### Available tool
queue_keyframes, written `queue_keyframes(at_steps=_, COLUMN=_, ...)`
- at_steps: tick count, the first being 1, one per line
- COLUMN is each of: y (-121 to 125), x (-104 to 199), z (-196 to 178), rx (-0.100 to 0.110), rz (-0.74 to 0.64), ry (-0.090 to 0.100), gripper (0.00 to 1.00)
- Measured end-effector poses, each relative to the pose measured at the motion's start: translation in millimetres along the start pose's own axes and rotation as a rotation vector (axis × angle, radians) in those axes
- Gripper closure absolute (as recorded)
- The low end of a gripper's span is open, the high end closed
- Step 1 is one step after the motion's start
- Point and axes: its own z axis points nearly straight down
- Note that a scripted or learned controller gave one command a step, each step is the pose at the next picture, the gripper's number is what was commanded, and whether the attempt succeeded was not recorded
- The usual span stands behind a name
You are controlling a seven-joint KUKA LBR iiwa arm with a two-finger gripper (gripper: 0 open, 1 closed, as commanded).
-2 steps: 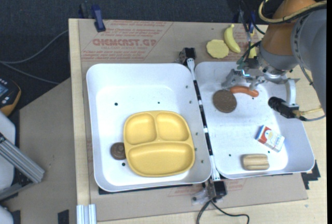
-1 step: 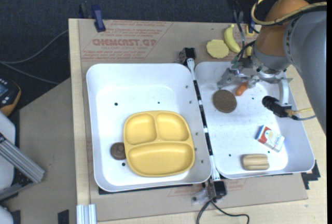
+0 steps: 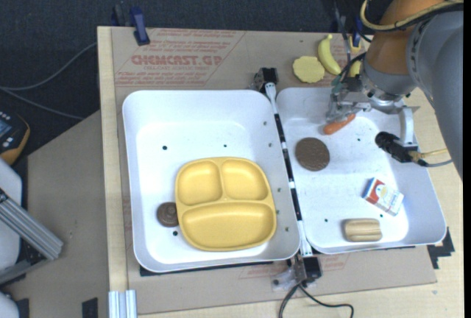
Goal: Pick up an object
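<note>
You are looking down on a brown cardboard-topped bench carrying two shallow white bins side by side. The grey arm with its orange band reaches in from the right, and its gripper is down at the far edge of the right white bin. Directly under the gripper lies a small orange carrot-shaped object, tilted, with its left end nearer you. The gripper touches or almost touches the carrot, but you cannot tell whether the fingers are apart or closed, nor whether the carrot sits between them.

Elsewhere in the right bin, a round dark-brown cookie-like disc lies near the left wall, well apart from the carrot. A small white, red and blue carton lies toward the right side, and a tan bread-roll-shaped block rests near the bin's near edge.

In the left white bin you see a yellow plastic divided plate with three compartments, set toward the near right. A small dark-brown round piece sits just beside the plate's left rim.

On the bench beyond the right bin lie a yellow banana and a flat yellow round piece, just beside each other. A blue clamp grips the bench's far left edge.
</note>
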Motion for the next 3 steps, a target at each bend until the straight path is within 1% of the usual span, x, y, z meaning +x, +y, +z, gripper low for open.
queue_keyframes(at_steps=1, y=-1, x=0, z=1, rx=0.003, rz=0.0, ry=0.0, gripper=0.0)
queue_keyframes(at_steps=2, y=-44, x=28, z=18, rx=0.024, rz=0.004, ry=0.014, gripper=0.0)
queue_keyframes(at_steps=3, y=-57, x=35, z=16, rx=0.02, rz=0.004, ry=0.012, gripper=0.0)
